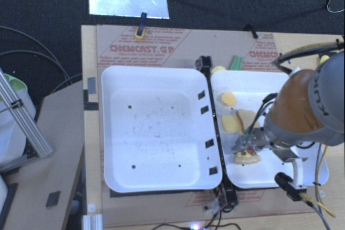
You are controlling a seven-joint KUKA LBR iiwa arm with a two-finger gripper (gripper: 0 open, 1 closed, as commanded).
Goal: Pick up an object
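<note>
A grey-and-orange robot arm (pixel 302 110) reaches into the right bin (pixel 269 180), its claw (pixel 247 144) low over a small yellow-and-red toy (pixel 247 157) near the bin's front; whether the claw is open or closed cannot be told. Three pale yellow pieces (pixel 232 124) lie just behind. The toy looks light and smooth, best pinched across its narrow middle.

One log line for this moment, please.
arm: over right bin | gripper: low, at multicoloured item | grasp: unconfirmed | yellow pieces: nearby
</note>
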